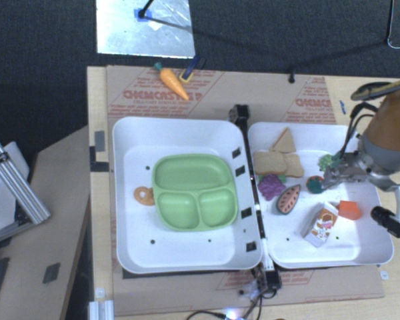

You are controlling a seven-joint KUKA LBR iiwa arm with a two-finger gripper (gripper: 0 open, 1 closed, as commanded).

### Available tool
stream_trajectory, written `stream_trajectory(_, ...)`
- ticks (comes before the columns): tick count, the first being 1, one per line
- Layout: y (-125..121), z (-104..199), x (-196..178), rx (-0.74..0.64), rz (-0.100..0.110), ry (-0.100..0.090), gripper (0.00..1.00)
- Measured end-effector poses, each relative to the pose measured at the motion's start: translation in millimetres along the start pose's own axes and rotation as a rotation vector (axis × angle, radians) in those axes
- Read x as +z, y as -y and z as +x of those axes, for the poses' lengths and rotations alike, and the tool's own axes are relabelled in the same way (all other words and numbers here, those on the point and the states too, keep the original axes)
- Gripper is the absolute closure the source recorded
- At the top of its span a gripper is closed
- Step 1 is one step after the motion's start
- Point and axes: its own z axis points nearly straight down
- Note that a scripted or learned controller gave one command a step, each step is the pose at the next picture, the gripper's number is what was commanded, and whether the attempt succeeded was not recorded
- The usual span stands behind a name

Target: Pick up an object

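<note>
My gripper [335,173]: low over the right bin [360,255], near its middle, pointing toward the left of the camera view; I cannot tell how it is set.
My arm: reaches in from the right edge, wrist bent down over the bin, orange band [393,122] above the grey wrist.
At my tip: one dark green ball [315,185] just beside it, and one leafy green piece [327,160] just above; whether I touch either, I cannot tell.
Right bin, counted: two tan bread slices [280,157], one purple bunch of grapes [271,186], one watermelon slice [288,199], one small carton [319,225] lying tilted, one orange block [349,210].
Carton and block: near each other, close below my gripper.
Left bin [130,245]: one green divided plate [194,191] with three sections, and one small orange ring [144,196] touching its left edge.
Between the bins: a black hinged divider [248,179].
Beyond the bins: one carrot [173,82] on the cardboard sheet [267,92], and one shiny metal sheet [145,19] farther back.
</note>
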Motion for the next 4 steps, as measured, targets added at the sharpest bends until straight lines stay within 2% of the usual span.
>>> stream_trajectory(1, 1, 1, -64, -0.001, -0.003, 0.001, 1.00)
stream_trajectory(2, -1, 1, -88, -0.001, 0.000, 0.000, 1.00)
stream_trajectory(4, 8, 106, -74, -0.006, 0.003, -0.003, 1.00)
